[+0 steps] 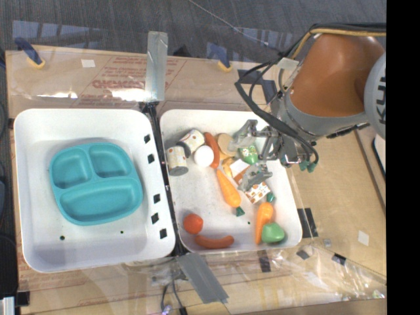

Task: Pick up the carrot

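Note:
Two carrots lie in the right bin [172, 195]. One carrot [228, 186] lies at a slant near the bin's middle, its green tip pointing to the front. A shorter carrot [264, 219] rests by the front right corner, next to a green pepper [275, 233]. My gripper [252, 153] hangs over the bin's right side, just right of the longer carrot's upper end. Its fingers [247, 130] stand apart, open, with a small green item [249, 154] below the gap. Neither carrot is between the fingers.
The right bin also holds two small cans [176, 159], a white egg [204, 155], an orange sausage [211, 144], a tomato [192, 223] and a red sausage [213, 241]. A teal divided plate [96, 181] lies in the left bin [29, 176].

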Robot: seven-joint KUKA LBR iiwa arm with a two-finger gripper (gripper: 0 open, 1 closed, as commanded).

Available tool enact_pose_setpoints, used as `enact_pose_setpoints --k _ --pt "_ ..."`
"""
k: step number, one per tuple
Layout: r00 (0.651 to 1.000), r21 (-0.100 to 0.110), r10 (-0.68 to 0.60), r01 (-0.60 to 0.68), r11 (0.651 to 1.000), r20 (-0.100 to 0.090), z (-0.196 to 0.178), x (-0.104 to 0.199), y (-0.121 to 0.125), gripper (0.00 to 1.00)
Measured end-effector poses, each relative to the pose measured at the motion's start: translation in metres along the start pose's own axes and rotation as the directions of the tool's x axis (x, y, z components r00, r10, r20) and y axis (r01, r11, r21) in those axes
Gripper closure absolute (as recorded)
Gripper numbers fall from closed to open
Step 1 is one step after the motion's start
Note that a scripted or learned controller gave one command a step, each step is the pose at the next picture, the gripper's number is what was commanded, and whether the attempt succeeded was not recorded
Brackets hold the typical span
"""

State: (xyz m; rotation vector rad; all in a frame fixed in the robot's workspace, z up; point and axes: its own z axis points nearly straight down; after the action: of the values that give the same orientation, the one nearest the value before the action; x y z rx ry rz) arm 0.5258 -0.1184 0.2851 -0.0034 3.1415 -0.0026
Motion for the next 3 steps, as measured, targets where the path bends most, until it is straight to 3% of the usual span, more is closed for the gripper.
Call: enact_pose_setpoints --k 1,2,3 --pt "0.991 -0.007 -0.135 0.135 0.991 -0.012 0.160 -0.025 -0.007 0.00" --pt "0.984 -0.003 -0.178 0.178 0.984 -0.002 0.194 -0.047 -0.006 0.00" --pt "0.982 -0.001 -0.187 0.187 0.982 0.003 0.183 -0.049 -0.004 1.00"
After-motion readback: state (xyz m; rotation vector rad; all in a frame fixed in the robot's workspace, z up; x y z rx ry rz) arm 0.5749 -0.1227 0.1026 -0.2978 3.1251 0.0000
